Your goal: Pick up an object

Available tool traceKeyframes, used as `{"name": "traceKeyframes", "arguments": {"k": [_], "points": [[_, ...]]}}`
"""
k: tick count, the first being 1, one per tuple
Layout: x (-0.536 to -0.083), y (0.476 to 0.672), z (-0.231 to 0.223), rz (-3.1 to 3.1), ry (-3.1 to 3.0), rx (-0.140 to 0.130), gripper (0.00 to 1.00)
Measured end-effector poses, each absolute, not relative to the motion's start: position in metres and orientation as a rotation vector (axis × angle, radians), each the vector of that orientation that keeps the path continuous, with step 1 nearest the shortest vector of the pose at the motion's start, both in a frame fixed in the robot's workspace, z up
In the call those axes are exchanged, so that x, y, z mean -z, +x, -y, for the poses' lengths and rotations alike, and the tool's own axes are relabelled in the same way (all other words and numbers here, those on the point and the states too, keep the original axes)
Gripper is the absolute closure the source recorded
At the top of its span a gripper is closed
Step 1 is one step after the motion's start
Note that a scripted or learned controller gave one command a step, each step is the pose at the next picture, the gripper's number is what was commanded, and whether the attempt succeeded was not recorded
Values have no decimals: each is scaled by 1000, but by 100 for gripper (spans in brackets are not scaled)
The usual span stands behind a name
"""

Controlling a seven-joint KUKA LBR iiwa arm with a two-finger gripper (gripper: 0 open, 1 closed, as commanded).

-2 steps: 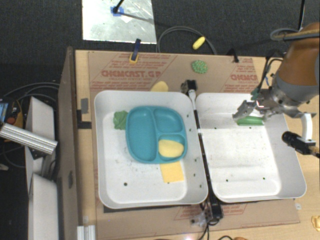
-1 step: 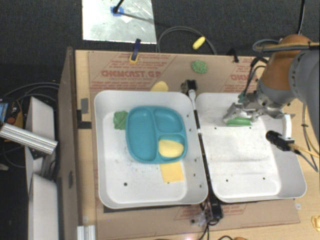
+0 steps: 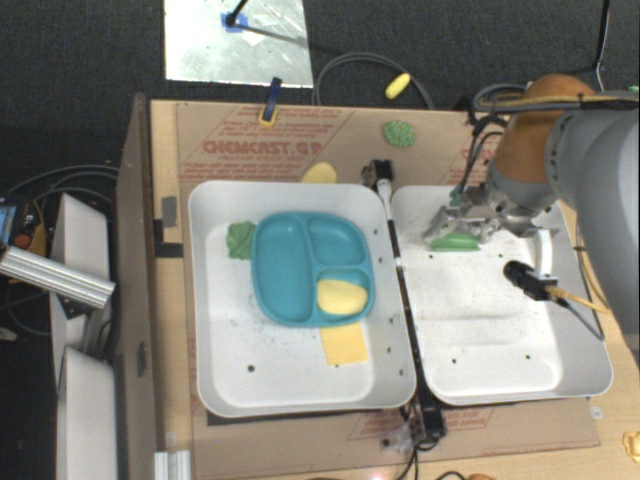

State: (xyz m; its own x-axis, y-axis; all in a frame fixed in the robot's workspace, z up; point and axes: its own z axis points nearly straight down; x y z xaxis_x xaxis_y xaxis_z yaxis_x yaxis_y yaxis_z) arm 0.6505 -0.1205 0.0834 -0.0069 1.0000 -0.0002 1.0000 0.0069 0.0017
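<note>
Arm (image 3: 590,168): enters from the right edge of the frame and reaches to the upper left corner of the right bin (image 3: 500,358).

Left bin (image 3: 215,368): occupies the centre left of the frame and touches the right bin along their shared edge.

Plate (image 3: 285,268): teal, divided, lying in the middle of the left bin.

Slice (image 3: 345,345): yellow, square, flat on the left bin floor, just below the plate's lower right edge.

Lump (image 3: 341,296): yellow, oval, in the plate's lower right compartment.

Leaf (image 3: 240,239): green, on the left bin floor, touching the plate's upper left edge.

Gripper (image 3: 457,228): positioned low over the upper left of the right bin. Jaw state: cannot be told from this view.

Green piece (image 3: 450,242): flat and elongated, on the right bin floor directly under the gripper. Long axis runs left to right across the frame. Whether the gripper has hold of it cannot be told.
</note>
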Motion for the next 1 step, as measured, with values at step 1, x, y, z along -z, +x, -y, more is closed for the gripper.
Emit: {"name": "traceKeyframes", "arguments": {"k": [1], "points": [[-96,651,121,-2226,2211,-6,100]]}}
